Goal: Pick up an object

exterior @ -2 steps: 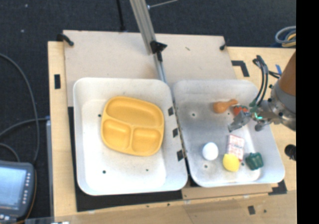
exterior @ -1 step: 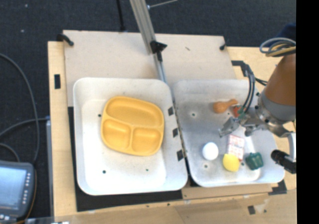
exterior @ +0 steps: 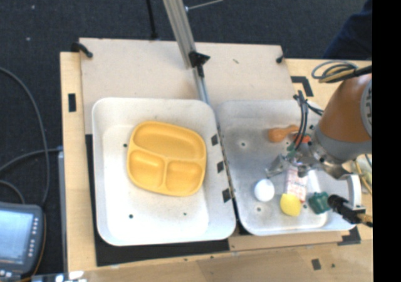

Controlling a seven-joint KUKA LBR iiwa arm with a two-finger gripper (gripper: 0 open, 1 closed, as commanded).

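Gripper (exterior: pixel 293 163) low in right bin (exterior: pixel 241 212), above pink-white packet (exterior: pixel 294 182); finger state cannot be told. White ball (exterior: pixel 264 190), yellow ball (exterior: pixel 290 204), green item (exterior: pixel 317 202), orange item (exterior: pixel 282 133) lying on bin floor. Nothing seen lifted; grasp and lift remain.

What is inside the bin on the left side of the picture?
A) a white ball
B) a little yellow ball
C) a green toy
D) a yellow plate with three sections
D: the yellow divided plate lies alone in the left bin, while the white ball, the small yellow ball and the green thing all sit in the right bin.
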